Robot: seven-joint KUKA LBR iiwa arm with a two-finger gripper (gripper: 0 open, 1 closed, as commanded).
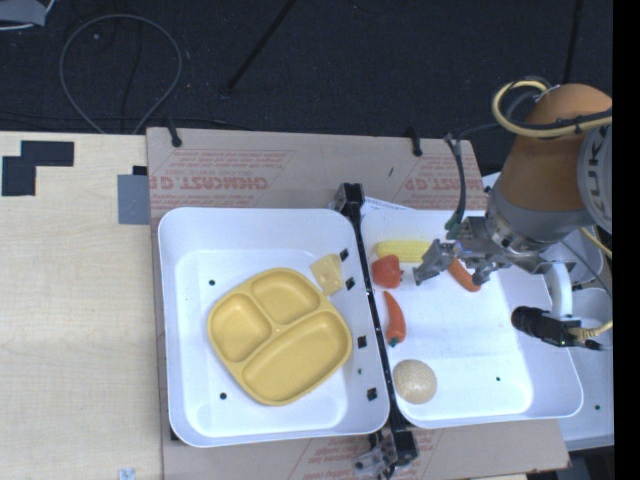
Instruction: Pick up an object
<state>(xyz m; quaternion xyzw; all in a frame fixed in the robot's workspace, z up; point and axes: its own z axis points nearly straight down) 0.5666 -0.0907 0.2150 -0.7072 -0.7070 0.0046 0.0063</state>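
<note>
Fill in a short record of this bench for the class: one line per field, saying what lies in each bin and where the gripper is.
left bin: yellow divided plate; pale yellow chunk at the plate's upper right corner
right bin: corn cob, red tomato, orange-red pepper, beige round item, small orange piece
gripper: over the upper part of the right bin, beside the corn cob, with the small orange piece right next to it
arm: enters from the right

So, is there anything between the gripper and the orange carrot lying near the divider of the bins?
Nothing visible blocks it. The gripper hangs in the right bin; bare bin floor separates it from the carrot. The tomato lies just above the carrot.
</note>
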